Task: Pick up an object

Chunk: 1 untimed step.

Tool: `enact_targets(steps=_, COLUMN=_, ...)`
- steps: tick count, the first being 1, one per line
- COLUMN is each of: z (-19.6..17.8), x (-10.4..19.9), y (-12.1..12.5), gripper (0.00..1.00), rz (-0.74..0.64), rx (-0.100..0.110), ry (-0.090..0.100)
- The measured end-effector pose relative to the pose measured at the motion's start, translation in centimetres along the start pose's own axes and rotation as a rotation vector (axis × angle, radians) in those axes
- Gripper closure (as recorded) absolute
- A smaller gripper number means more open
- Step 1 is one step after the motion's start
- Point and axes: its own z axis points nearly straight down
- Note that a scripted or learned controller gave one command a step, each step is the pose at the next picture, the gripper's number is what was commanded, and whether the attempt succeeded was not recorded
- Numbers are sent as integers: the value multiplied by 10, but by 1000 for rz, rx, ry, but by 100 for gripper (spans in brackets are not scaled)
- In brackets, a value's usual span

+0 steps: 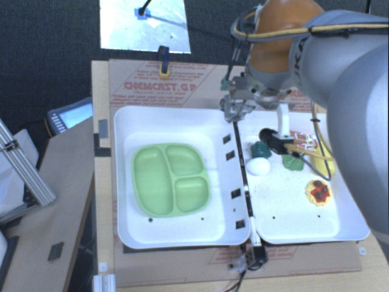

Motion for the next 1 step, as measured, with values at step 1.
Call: enact_targets(steps=1, z=-13, x=57, y=-5, gripper=100, rz=0, rx=-1, ry=1)
